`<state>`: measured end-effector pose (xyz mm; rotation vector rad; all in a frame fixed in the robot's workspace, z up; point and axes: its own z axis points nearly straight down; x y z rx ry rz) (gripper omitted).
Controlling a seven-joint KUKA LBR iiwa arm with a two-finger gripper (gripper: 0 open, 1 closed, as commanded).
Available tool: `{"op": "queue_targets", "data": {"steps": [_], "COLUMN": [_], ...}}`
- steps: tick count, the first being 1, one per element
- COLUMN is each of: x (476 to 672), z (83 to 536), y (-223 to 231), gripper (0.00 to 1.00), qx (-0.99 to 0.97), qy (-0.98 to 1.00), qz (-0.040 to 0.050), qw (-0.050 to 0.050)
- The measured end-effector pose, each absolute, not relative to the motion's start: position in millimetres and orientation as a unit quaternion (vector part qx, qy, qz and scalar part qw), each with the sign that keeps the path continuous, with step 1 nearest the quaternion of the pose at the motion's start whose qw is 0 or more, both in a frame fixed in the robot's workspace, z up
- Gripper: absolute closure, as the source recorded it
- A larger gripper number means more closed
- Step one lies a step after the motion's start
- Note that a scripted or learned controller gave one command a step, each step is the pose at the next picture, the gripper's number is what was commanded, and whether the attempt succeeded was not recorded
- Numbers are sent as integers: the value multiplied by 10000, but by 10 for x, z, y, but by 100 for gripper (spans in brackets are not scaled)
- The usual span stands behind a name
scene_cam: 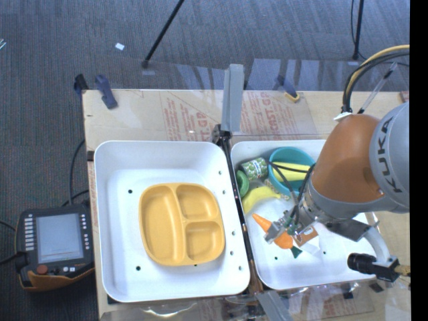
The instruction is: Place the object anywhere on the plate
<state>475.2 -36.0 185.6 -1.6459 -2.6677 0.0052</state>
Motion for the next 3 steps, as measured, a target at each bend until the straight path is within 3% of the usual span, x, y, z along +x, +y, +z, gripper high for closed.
{"op": "queue_targets", "data": {"steps": [1, 2, 3], "x": [4852, 4844, 5053], "z": [2691, 2667, 3281], "y": [295, 279, 625], "gripper": [100, 0, 0], "qx": [-5483, -5492, -4098], "qy": [-8363, -8357, -9122], "qz": [-8, 17, 4], "qw": [-1, 17, -1]}}
